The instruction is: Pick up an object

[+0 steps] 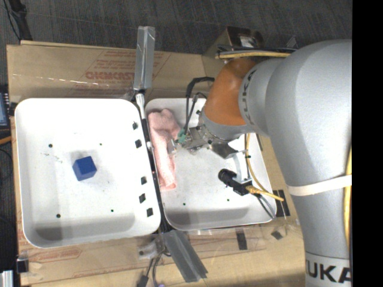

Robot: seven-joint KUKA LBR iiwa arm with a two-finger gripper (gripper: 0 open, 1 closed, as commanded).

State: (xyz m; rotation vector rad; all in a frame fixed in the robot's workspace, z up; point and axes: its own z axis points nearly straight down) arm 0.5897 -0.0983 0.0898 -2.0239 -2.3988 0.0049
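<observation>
A pink soft cloth [161,145] lies along the left wall of the right bin [197,211], stretched from its far corner toward the middle. My gripper [183,140] reaches in low from the right, its tip right beside the cloth's upper part. Whether it touches or grips the cloth is hidden by the wrist. A blue cube [84,167] sits alone in the left bin [36,220], left of centre and far from the gripper.
The grey arm covers the right bin's far right side. A metal divider bar [144,58] runs between the two bins. Cardboard lies under both bins.
</observation>
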